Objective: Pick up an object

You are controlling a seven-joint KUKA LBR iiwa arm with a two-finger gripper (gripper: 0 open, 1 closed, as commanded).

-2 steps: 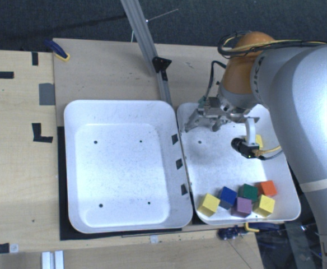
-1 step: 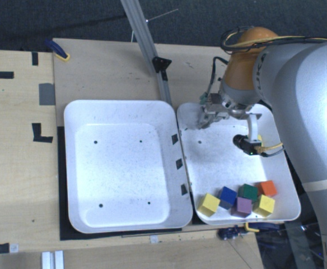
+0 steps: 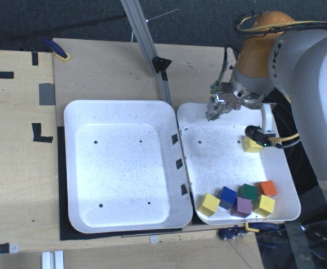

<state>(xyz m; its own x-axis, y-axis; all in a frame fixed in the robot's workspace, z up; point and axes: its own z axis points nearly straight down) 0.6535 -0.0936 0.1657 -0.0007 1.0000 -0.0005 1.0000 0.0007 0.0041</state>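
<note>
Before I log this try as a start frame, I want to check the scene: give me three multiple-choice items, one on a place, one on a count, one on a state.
1. Where does the cluster of blocks lie?
A. near end of the right bin
B. middle of the left bin
C. on the bench

2. How many blocks are in that cluster?
A. three
B. six
C. nine

3. Where is the gripper?
A. above the far end of the right bin
B. down among the cluster
C. over the left bin

Key: 1 A, the cluster of blocks sits at the right bin's near end. 2 B, two yellow, blue, green, purple, orange. 3 A, the gripper hangs there, apart from the cluster.
</note>
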